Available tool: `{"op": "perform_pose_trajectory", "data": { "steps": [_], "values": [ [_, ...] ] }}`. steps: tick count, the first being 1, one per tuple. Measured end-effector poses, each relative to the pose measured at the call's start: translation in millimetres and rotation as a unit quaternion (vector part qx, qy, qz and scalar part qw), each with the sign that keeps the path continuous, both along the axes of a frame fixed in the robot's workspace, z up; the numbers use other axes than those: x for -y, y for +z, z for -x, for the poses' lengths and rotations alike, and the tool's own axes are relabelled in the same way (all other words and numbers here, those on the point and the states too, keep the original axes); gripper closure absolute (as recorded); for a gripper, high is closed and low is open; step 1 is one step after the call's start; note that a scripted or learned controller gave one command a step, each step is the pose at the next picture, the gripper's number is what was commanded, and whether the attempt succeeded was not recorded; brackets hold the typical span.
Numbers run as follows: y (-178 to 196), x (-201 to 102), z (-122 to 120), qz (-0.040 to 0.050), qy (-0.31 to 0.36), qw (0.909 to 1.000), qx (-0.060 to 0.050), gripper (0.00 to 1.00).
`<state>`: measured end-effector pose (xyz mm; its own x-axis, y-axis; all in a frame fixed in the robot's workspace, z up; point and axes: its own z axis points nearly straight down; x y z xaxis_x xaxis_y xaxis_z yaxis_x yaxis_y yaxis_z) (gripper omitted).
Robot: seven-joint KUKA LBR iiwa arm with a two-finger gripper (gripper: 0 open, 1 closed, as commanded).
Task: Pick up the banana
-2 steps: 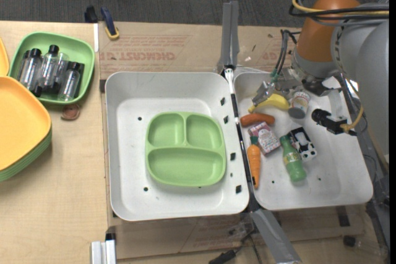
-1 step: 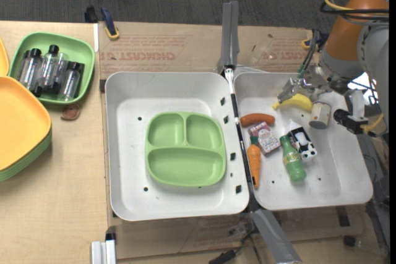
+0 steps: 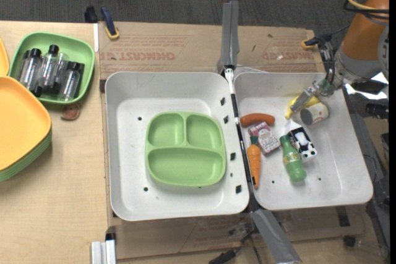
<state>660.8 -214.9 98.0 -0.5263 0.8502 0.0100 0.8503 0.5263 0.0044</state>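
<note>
The banana [image 3: 297,104] lies in the right bin [image 3: 346,188], in its upper part, and just a short yellow stretch of it shows. The hand [image 3: 307,100] is directly over it, its grey fingers [image 3: 303,102] slanting down across the yellow fruit; how wide they stand, and whether the banana sits between them, cannot be told from this angle.

Touching the hand on its lower right is a pale yellow cup [image 3: 314,112] lying on its side, its dark mouth turned toward the fingers. Below the hand, a small black-and-white cow toy [image 3: 303,142] sits just beside a green bottle [image 3: 293,161], which lies lengthwise. To the lower left of the hand are a red sausage [image 3: 257,119], a small pink packet [image 3: 266,138] under it, and an orange carrot [image 3: 253,164] running along the bin's left wall.

Up and to the right of the hand the grey arm rises to its orange band [image 3: 365,31].

Well to the hand's left, past the wall between the two bins, the left bin [image 3: 124,151] holds a green divided plate [image 3: 185,149] with three compartments. Much farther left on the desk [image 3: 55,207], a green tray [image 3: 83,52] carries several small dark-capped bottles [image 3: 49,71], and a stack of orange plates [image 3: 18,133] sits at the desk's edge below it.
</note>
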Motion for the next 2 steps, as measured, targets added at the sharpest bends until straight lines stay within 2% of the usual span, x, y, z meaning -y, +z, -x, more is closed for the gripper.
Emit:
{"op": "perform_pose_trajectory", "data": {
  "steps": [1,2],
  "values": [
    [39.4,-38.3,21.9,0.0058,-0.141,0.9899,0.001,0.0],
    [49.0,-37.8,21.4,0.0059,-0.142,0.9899,0.002,1.0]
  ]
}}
